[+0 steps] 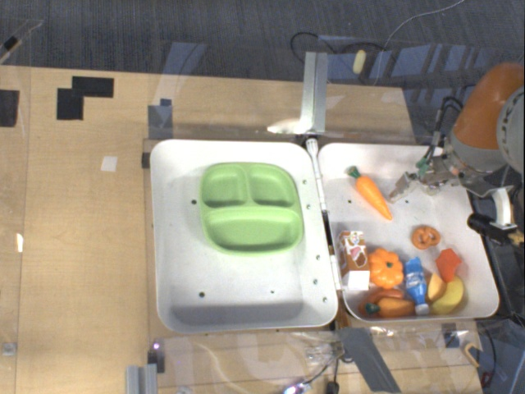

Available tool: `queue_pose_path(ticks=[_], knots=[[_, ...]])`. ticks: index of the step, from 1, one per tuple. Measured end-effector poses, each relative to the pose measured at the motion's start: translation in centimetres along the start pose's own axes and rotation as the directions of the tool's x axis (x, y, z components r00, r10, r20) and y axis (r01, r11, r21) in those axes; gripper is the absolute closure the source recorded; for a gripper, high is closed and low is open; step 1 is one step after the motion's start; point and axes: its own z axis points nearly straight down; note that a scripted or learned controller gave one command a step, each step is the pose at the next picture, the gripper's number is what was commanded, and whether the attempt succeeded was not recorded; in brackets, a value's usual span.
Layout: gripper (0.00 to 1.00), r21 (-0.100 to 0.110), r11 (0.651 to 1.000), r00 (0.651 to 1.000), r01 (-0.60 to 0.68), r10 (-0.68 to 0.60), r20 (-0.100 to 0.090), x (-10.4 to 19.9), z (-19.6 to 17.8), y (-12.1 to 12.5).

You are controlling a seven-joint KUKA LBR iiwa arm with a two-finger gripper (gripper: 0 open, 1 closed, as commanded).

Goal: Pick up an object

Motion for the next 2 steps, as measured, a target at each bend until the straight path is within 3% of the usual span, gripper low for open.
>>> queue_pose_path(ticks=[1,2], knots=[[0.00,0.002,1.000,1.000,-0.021,0.021,-0.003,7.0,0.1,4.6],[0.00,-0.003,0.987,0.987,0.158,-0.158,0.003,10.2,-0.2,0.6]])
